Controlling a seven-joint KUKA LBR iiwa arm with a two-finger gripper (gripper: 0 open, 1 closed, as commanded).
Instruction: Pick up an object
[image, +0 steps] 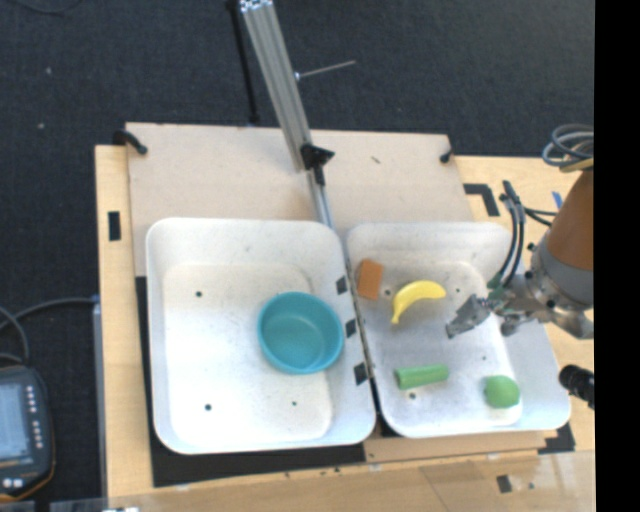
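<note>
The right bin (520, 415) holds an orange block (370, 279), a yellow banana (416, 297), a green cylinder (421, 376) lying flat and a green round object (502, 391). A blue bowl (300, 333) sits in the left bin (200, 260). My gripper (463, 322) hangs over the right bin's right half, just right of the banana and above the green cylinder. Nothing shows in its grasp.
A slanted metal post (285, 90) rises from the seam between the bins at the back. The arm's orange band (572, 235) and cables (515, 230) stand over the right bin's right rim. A pendant (20, 415) lies off the bench at the left.
</note>
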